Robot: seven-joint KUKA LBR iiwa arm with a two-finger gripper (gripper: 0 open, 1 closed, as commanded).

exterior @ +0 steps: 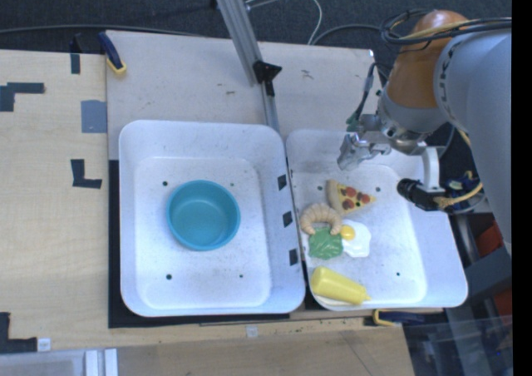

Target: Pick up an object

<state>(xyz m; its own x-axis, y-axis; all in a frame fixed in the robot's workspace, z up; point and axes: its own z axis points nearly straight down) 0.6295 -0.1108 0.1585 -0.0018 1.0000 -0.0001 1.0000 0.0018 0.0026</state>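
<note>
The right bin [432, 258] holds a pizza slice [347, 195], a tan croissant [320, 216], a green leafy piece [325, 244], a fried egg [356, 239] and a yellow corn-like piece [338, 286] at the front rim. My gripper [352, 152] hangs over the far part of this bin, just behind the pizza slice, with nothing visibly between its fingers. A blue bowl [204, 215] sits in the left bin [150, 150].
A slanted metal pole [241, 25] rises behind the bins and ends near the divider. Cables [287, 0] loop over the back of the bench. The arm's orange band [424, 58] and grey body crowd the right side.
</note>
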